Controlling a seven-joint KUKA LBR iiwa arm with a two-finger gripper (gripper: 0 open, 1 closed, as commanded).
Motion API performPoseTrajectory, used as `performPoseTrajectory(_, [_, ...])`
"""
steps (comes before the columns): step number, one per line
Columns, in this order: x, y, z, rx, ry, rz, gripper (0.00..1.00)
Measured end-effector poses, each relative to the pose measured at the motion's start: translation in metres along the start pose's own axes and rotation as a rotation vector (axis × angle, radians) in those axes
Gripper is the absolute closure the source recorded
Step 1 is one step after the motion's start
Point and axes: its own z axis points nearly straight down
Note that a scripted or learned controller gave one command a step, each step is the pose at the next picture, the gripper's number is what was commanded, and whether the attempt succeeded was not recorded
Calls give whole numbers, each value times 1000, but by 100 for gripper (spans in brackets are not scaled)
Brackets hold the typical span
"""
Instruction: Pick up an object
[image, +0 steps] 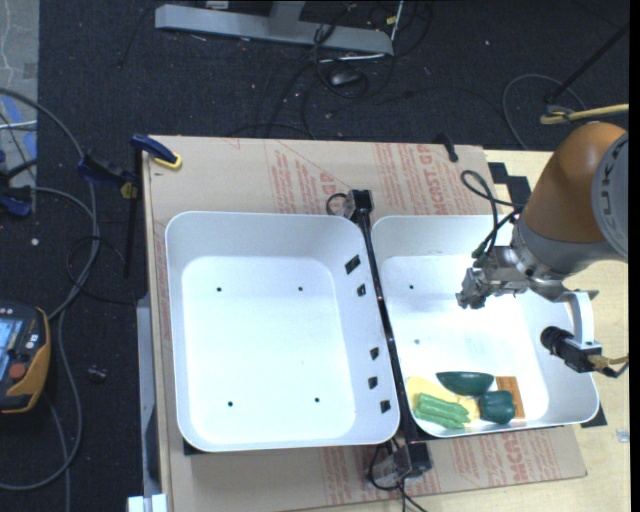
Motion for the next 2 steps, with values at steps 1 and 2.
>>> performPoseTrajectory(1, [3, -3, -43, 2, 0, 0, 100])
performPoseTrajectory(2, [3, -3, -83, 2, 0, 0, 100])
